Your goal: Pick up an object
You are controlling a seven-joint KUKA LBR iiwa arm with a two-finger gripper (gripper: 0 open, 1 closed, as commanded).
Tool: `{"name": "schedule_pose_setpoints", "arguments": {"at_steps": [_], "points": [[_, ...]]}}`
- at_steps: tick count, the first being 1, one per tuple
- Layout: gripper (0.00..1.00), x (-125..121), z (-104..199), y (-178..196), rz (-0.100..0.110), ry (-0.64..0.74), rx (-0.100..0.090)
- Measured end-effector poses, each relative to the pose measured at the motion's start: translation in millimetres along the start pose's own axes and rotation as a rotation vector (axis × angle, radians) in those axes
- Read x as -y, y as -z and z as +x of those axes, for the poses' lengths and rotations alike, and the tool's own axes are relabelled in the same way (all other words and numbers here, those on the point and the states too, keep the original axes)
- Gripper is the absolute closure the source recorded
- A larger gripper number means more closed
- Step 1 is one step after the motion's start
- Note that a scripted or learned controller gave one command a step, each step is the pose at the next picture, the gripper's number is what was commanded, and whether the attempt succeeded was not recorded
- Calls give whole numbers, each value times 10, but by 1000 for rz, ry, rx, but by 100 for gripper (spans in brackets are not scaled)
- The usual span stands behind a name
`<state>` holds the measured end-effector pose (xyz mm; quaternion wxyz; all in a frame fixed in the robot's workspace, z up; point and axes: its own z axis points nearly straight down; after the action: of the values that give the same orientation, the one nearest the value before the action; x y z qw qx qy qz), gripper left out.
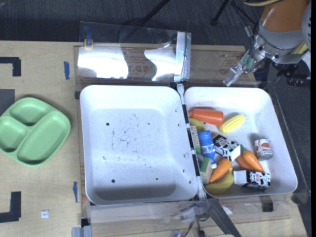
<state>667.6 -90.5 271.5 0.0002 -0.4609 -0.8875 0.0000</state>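
Toys wait in the right bin while the gripper hangs above its far edge.

The toys sit in a heap in the near half of the right bin: three orange carrots, one lying long-ways across the bin, one near the front, one to the right. There is also one yellow corn, one blue bottle, one small can and what look like two black-and-white cartons, though they are too small to be sure. All of them lie below and toward the front from the gripper, well apart from it. I cannot tell if it is open or closed. The left bin and one green tray sit off to the left.
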Motion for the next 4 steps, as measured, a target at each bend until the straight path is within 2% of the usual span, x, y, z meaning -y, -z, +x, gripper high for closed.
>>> {"name": "schedule_pose_setpoints", "arguments": {"at_steps": [1, 2, 3, 4], "points": [[100, 102, -154, 520, -4, 116, 6], [100, 352, 359, 1225, -3, -232, 4], [100, 527, 230, 1410, -4, -35, 5], [100, -199, 382, 561, -1, 93, 1]]}}
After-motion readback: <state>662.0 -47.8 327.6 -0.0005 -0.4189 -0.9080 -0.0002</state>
